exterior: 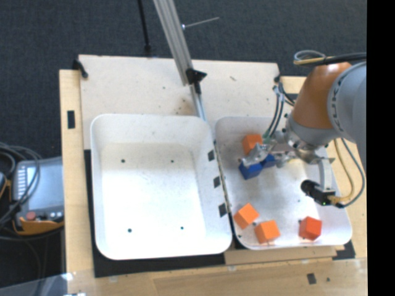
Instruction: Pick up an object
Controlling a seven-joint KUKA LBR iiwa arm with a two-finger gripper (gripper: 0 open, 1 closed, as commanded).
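Reaching in from 3 o'clock, arm hangs over right bin, gripper low at blue block near bin's centre-left; can't tell finger state, block looks touching gripper but grip unclear. Orange cube just beside it at 12 o'clock. Three more orange cubes along bin's 6 o'clock edge. Left bin at 9 o'clock.

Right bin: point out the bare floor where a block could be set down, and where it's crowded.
In the right bin, the free floor is the middle patch between the blue block above and the three orange blocks along the near edge. The far part is crowded: another orange block, the blue block and the end effector sit close together there.
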